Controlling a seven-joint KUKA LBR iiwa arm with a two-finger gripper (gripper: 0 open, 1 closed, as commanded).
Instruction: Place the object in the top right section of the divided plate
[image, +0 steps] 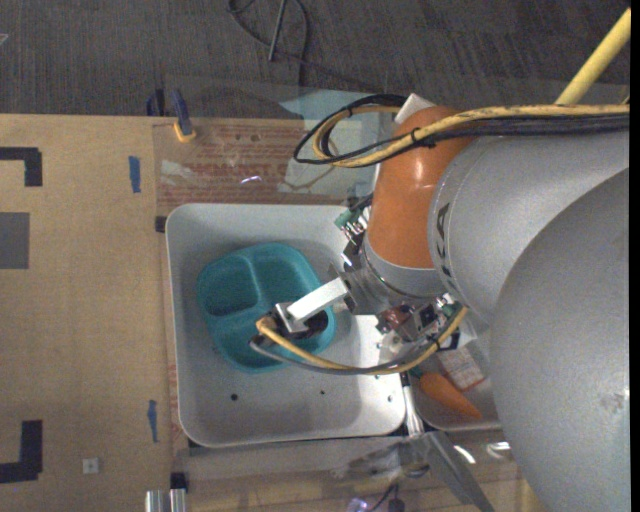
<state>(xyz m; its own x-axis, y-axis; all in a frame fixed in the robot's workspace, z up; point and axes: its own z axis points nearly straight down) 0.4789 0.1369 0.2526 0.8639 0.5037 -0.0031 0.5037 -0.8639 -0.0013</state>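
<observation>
Nearest the lens: grey arm (540, 300), bulking across the right half, with an orange band (410, 200) above the wrist. Under it, tool (400, 325), low over the right edge of the left bin (260, 410), close to the seam with the right bin (440, 418). Apart or together: cannot tell, wrist in the way. Nothing seen clamped.

Down in the right bin, just beside the tool: orange carrot-shaped piece (450, 395), lying flat, partly tucked under the arm. Judged to be the task's thing; not on the plate.

Farther left, in the left bin: teal divided plate (235, 295), three sections, bare where visible, right side partly covered by robot hardware.

Beyond: brown counter (80, 300), blue tape strips (134, 172).

Step in hand, by judgement: the pick, or the approach to it; placing not begun. Next calls for a sure grip on the orange piece, a lift clear of the bin wall, a short carry left to the plate's top right section, then a low release.
</observation>
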